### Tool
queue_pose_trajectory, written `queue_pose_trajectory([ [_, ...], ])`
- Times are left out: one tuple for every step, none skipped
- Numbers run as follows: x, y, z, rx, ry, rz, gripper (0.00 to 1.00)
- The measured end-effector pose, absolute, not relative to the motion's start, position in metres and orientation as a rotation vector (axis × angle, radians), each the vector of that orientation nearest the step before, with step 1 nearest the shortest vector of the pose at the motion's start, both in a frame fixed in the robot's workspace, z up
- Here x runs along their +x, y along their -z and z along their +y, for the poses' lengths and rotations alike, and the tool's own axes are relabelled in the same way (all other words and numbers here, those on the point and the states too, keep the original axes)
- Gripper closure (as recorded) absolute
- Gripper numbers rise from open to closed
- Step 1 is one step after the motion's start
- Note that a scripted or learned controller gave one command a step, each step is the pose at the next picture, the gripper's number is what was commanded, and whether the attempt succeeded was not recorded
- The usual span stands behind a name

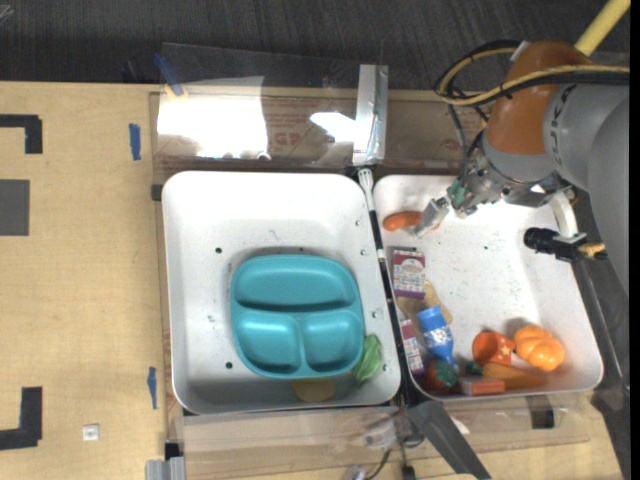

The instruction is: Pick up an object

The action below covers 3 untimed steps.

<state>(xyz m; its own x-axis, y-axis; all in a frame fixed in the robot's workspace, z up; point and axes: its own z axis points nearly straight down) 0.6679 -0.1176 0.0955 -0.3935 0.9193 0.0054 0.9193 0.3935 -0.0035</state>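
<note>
Two white bins are seen: one teal tray (pixel 295 313) in the left bin (pixel 190 218), one orange piece (pixel 402 221) in the right bin (pixel 500 248) beside the gripper (pixel 440 211), finger state undeterminable.

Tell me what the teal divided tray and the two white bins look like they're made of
Teal divided tray: probably molded plastic, given its uniform color, rounded compartment edges and soft sheen. Left white bin and right white bin: likely thin formed plastic with rounded corners and a smooth semi-gloss surface, though coated metal can't be ruled out; the right one looks speckled and scuffed.
</note>
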Motion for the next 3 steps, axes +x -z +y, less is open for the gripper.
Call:
queue_pose_trajectory([
  [0.67, -0.189, -0.087, -1.715, 0.009, -2.644, 0.0],
  [0.665, -0.086, -0.108, -1.605, -0.009, -2.684, 0.0],
  [0.669, -0.097, -0.108, -1.611, -0.001, -2.701, 1.0],
])
